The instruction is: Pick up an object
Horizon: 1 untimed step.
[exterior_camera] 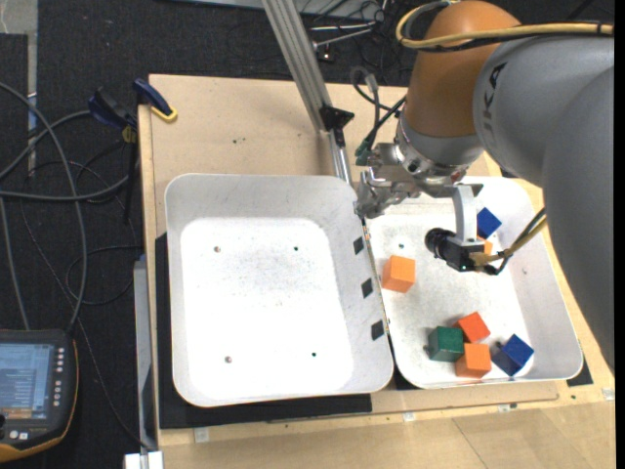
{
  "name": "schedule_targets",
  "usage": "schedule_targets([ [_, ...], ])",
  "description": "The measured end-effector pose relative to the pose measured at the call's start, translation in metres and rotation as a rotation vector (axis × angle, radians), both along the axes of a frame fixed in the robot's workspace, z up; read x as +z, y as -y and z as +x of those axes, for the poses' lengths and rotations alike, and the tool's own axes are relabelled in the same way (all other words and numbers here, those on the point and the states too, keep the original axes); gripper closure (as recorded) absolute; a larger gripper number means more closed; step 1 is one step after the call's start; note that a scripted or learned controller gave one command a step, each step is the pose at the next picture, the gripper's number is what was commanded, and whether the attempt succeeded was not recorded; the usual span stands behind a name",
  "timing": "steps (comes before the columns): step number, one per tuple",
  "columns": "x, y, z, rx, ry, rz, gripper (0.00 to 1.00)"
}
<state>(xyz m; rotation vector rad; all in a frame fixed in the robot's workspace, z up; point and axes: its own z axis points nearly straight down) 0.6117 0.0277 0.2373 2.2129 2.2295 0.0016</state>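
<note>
Eyeballing it, we've got the hand (374, 195) over the far left corner of the right bin (532, 306), can't tell if it's wide or narrow, and the nearest grab is the lone orange cube (397, 273) just beside it, toward the near edge.

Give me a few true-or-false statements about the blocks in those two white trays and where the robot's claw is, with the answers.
1. The green block lies in the left bin. False: it lies in the right bin, near the front.
2. A lone orange cube sits apart from the front cluster, near the bins' shared edge. True.
3. The gripper is over the left bin's middle. False: it is at the right bin's back left corner.
4. A blue block sits beside the front orange cube. True.
</note>
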Motion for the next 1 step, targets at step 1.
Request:
schedule_targets([
  [1, -0.0116, -0.0525, 0.0062, 0.000, 0.000, 0.000, 1.00],
])
